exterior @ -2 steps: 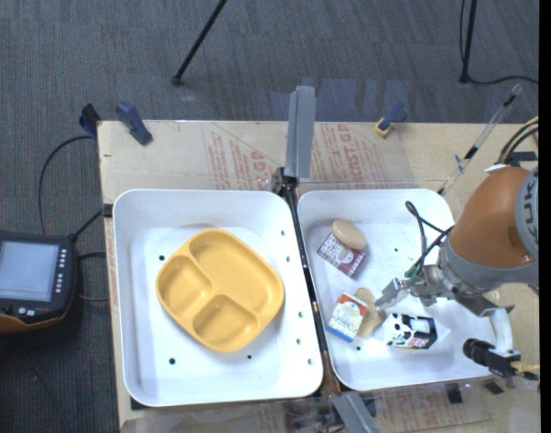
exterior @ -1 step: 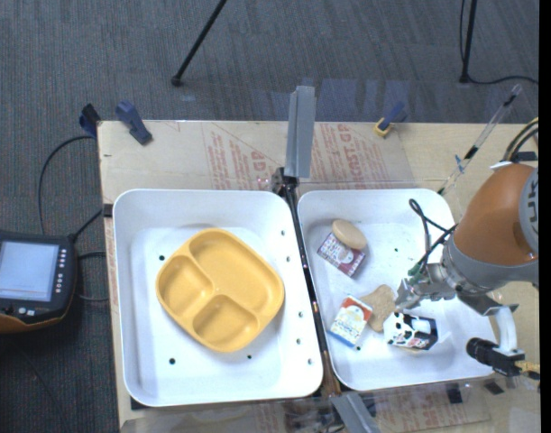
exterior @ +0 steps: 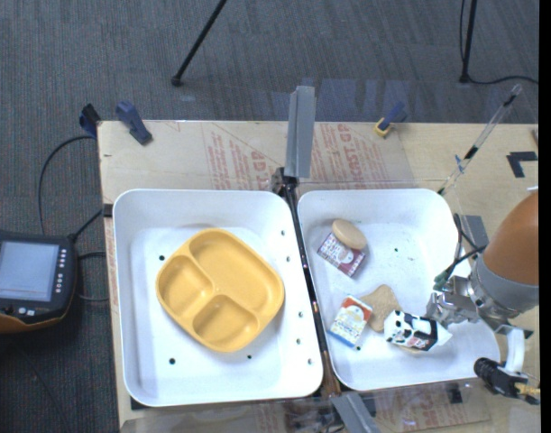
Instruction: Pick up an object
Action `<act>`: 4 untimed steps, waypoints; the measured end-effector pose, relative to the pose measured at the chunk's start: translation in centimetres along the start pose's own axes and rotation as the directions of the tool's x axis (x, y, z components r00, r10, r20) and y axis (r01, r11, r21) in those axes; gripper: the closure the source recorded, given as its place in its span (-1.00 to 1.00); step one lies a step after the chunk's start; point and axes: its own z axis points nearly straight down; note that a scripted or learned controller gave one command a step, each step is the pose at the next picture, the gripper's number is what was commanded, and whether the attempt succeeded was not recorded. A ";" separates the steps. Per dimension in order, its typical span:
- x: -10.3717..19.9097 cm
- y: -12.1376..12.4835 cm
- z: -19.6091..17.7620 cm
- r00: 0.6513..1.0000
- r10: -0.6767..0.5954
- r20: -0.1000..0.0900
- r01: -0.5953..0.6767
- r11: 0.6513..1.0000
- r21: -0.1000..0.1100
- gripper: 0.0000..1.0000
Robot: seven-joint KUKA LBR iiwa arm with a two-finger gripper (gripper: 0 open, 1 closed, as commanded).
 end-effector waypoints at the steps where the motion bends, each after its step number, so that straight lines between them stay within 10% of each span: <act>1: 7.9 2.2 -8.3 0.967 0.253 0.000 -0.253 0.967 -0.004 1.00; 2: 11.6 12.9 -5.7 0.856 0.516 0.002 -0.516 0.856 -0.002 1.00; 3: 17.3 10.4 -10.2 0.730 0.684 -0.002 -0.684 0.730 -0.005 1.00; 4: 23.4 7.4 -10.0 0.471 0.882 -0.001 -0.882 0.471 -0.002 1.00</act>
